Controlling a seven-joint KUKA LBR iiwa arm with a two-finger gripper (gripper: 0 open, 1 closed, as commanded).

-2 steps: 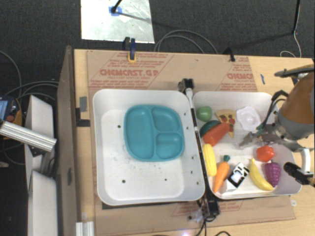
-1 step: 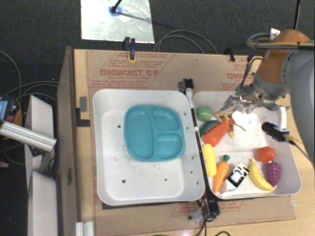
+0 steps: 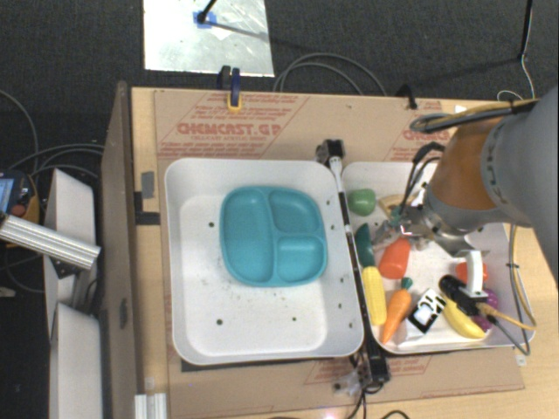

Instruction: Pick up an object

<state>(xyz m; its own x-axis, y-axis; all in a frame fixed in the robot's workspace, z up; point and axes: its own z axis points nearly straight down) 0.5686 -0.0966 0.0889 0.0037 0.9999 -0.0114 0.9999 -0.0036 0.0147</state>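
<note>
My gripper (image 3: 390,231) is low in the right bin (image 3: 502,334), near its left side, and the arm comes in from the right. It hangs just above an orange-red toy (image 3: 395,258) and may be touching it. Around it lie a green round toy (image 3: 362,201), a dark green piece (image 3: 362,244), a yellow corn cob (image 3: 374,293), an orange carrot (image 3: 394,313), a black-and-white block (image 3: 425,311) and a yellow banana (image 3: 463,320). Nothing is visibly held.
The left bin (image 3: 201,321) holds a teal divided plate (image 3: 272,236). A ridge between the two bins (image 3: 349,260) runs close to the left of the gripper. Cables lie on the floor beyond the bench.
</note>
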